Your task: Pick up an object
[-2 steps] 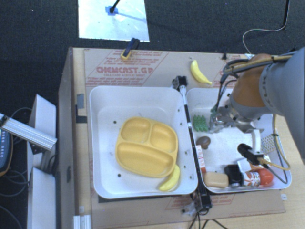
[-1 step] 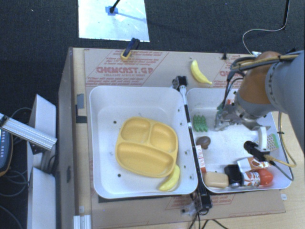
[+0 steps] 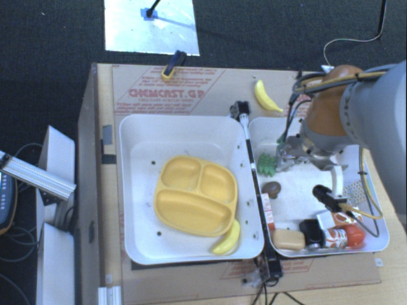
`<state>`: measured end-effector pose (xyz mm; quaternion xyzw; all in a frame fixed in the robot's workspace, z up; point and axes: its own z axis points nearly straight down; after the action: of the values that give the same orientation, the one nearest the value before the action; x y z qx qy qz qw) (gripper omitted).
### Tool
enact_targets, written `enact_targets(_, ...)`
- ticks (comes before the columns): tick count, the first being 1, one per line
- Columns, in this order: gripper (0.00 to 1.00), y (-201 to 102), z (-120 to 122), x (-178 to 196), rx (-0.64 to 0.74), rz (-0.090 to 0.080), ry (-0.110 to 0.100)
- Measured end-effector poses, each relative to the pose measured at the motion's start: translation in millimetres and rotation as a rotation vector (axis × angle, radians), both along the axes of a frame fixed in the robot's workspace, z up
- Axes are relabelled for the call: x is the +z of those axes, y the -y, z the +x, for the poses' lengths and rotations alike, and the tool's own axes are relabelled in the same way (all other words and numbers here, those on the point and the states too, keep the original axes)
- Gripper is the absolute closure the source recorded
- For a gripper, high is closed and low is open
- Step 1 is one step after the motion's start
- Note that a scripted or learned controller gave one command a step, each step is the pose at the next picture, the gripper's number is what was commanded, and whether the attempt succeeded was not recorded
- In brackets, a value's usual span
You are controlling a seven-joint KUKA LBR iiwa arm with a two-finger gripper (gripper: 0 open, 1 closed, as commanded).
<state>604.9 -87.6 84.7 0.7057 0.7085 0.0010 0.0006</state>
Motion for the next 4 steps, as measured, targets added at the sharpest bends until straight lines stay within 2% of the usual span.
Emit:
enact_targets(1, 1.00, 9.1, -65.9, -0.6, -0.003, -0.001, -0.002)
enact_targets(4, 1.00, 8.9, -63.2, 31.0, -0.001, 0.000, 0.005)
